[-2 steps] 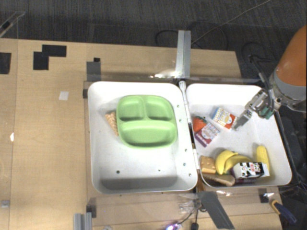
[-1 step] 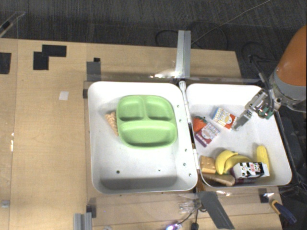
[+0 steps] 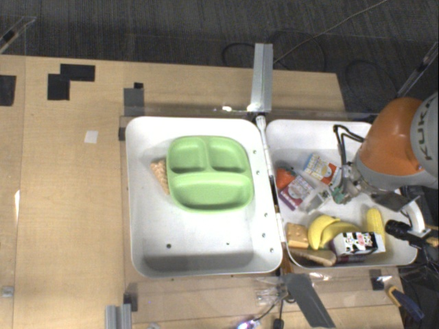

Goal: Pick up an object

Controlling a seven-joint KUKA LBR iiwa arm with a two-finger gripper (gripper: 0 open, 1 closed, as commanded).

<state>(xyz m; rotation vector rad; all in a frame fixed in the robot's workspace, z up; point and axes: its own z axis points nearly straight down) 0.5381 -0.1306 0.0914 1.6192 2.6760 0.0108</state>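
You're watching the claw (image 3: 341, 189) hanging low in the right bin (image 3: 302, 132), over the packets; whether it's wide or narrow, you can't tell from here. It looks like the reaching step, nothing gripped. Nearest is the foil packet (image 3: 306, 195), lying with its long axis slanting toward the bananas (image 3: 328, 230). Next you're needing a straight drop onto it.

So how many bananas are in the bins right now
1. The banana lies in the right bin, toward its near edge, between the toast piece and the milk carton. The arm covers part of that bin, so more could be hidden.
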